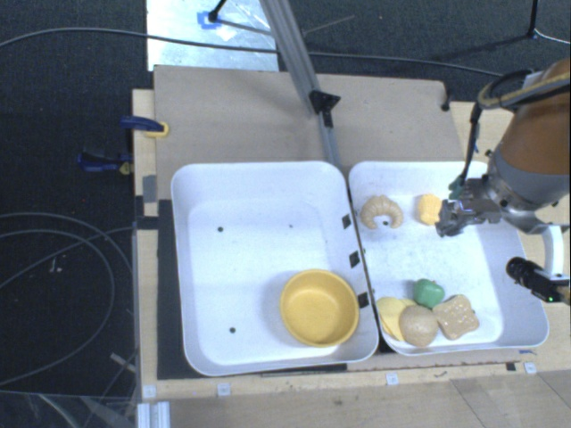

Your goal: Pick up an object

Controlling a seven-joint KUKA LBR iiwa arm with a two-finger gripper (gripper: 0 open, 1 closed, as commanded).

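- From my remote seat I see the gripper (449, 219), a dark metal cluster, hanging over the upper part of the right bin (495, 279), which is smooth white plastic with rounded corners.
- I cannot tell how the tool is set; it shows as one dark blur, with nothing visibly in it.
- Just to its left, nearly touching in this view, lies a small yellow block (429, 209) with soft edges, the nearest candidate for picking.
- Further left sits a tan croissant (382, 210), curved like a horn with a matte, baked look.
- Below the tool, toward the near edge, a glossy green pepper (429, 292) rests against a toast slice (456, 316) that is brown and grainy.
- Beside those, a beige round roll (417, 325) overlaps a pale yellow rounded piece (390, 312).
- Far left of the tool, in the left bin (223, 239), stands a yellow bowl (318, 306), round and smooth, near the bottom right corner.
- The arm (535, 150) behind the tool is grey with an orange band.
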